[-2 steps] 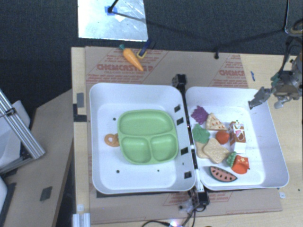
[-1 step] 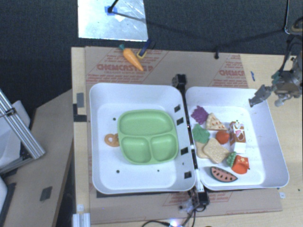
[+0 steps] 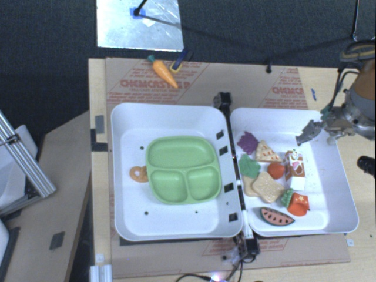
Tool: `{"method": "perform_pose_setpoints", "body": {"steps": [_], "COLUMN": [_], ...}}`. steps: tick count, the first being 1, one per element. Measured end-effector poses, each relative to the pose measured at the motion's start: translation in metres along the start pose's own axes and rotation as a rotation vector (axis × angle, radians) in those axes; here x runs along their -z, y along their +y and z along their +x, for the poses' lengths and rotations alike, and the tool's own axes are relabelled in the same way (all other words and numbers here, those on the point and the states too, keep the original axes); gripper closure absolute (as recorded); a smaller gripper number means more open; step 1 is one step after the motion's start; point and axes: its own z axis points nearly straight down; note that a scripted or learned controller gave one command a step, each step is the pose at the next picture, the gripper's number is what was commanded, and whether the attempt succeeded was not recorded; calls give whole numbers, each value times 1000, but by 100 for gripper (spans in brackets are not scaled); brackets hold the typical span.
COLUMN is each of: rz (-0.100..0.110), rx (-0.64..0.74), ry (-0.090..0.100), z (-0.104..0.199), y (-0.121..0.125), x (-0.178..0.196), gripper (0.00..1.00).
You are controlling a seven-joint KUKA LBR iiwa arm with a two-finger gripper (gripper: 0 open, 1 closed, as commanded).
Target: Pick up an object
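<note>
The gripper is hovering over the right bin's far right part, apart from the toy food pile. A green divided plate is sitting in the left bin.

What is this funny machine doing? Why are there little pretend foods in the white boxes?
You are looking down from one camera fixed above a bench. The grey thing coming in from the right is a robot arm, and its tip is a gripper, a sort of two-finger hand. It hovers over the right bin with nothing in it yet. Its job is to pick up a toy. That bin has toy food: a watermelon slice, a pizza slice, a slice of bread, purple grapes and a tomato. The left bin has a green divided plate and a small pretzel beside it. A toy carrot lies outside, behind the bins.
</note>
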Motion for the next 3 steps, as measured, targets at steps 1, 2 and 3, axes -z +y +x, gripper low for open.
{"method": "perform_pose_setpoints", "body": {"steps": [1,2,3], "rz": [-2,-2,-9], "rx": [0,-1,-2], "ry": [-1,-1,-2], "z": [1,2,2], "y": [1,1,3], "x": [-42,-83,-130], "gripper": [0,0,0]}}
